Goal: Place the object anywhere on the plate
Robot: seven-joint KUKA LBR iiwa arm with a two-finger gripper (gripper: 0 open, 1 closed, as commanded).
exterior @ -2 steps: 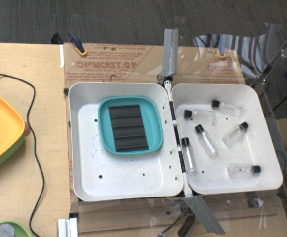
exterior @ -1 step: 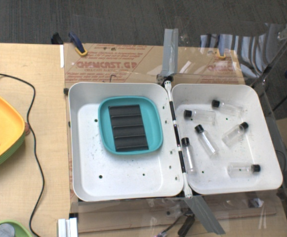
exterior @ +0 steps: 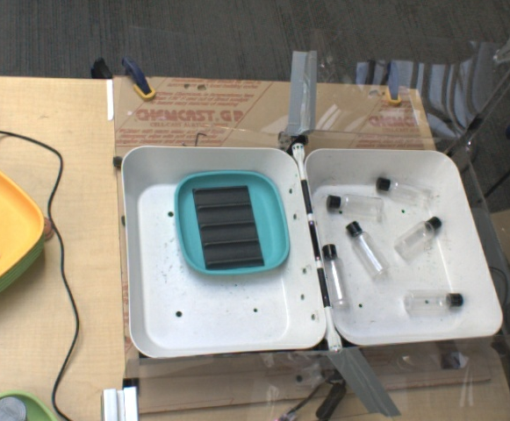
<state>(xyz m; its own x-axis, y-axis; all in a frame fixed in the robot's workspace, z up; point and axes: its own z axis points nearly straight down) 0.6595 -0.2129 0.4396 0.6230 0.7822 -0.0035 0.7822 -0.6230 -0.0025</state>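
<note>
A teal plate (exterior: 273,231) with a dark ribbed insert sits in the left white bin (exterior: 149,296), toward its upper middle. Several clear vials with black caps lie scattered in the right white bin (exterior: 465,314): one (exterior: 364,246) near the centre, one (exterior: 332,274) along the left wall, one (exterior: 434,302) at the lower right, one (exterior: 417,235) on the right, and others near the top (exterior: 402,190).
Cardboard (exterior: 202,112) lies behind the bins. Yellow and green dishes (exterior: 0,235) rest on the wooden table at far left, with a black cable (exterior: 61,261) trailing past them. A metal post (exterior: 302,95) stands behind the seam between the bins.
</note>
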